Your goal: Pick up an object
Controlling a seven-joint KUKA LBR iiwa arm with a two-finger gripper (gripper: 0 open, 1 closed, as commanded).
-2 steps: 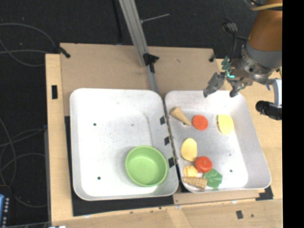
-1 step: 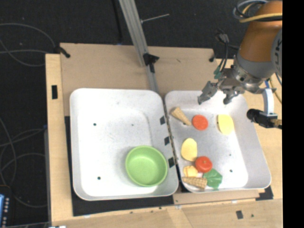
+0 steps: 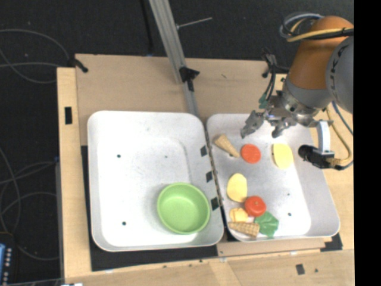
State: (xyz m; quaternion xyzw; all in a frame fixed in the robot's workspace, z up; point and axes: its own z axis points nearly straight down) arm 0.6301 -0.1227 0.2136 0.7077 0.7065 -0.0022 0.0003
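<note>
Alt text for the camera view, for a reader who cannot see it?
The tool, fingers spread, hovers over the right bin above an orange-red ball, gripping nothing. Toy foods cluster along that bin's left side; the left bin holds a green bowl.

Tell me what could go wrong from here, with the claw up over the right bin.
1. The claw hangs open above the back of the right bin, between the orange ball and the yellow piece; dropping straight down, it may close on nothing.
2. The tomato, green piece and waffle piece lie crowded at the front edge; a grab there could catch two things or push one out.
</note>
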